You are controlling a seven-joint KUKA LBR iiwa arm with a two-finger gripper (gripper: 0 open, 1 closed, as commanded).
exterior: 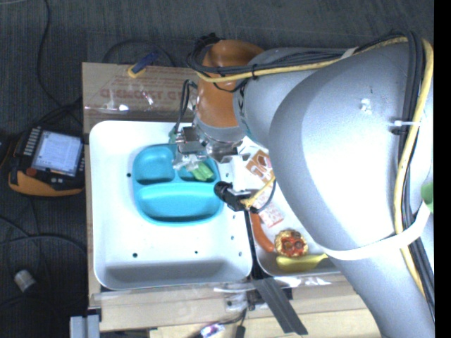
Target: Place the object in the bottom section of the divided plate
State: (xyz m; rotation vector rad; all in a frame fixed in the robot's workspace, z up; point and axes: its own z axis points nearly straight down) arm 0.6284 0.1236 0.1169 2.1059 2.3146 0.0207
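**One gap to close: green object sits above the target section**

One arm (331,139) reaches in from the right, over the right bin (262,260) and into the left bin (113,259). Its gripper (192,155) hangs over the upper right part of the blue divided plate (176,189). A small green object (204,172) lies at the gripper tip, in or just above the upper right section of the plate. The fingers are too crowded by the wrist hardware to read, so whether they grip the green object cannot be told.

The large bottom section (176,203) of the plate lies toward the lower edge of the view from the gripper, near but across the divider ridge. Its long axis runs left to right. Judgement: the coming move should travel from the upper right section down-view over the ridge, then release.

Right bin holds a pizza toy (289,243), a banana (299,260) and wrappers (259,166).
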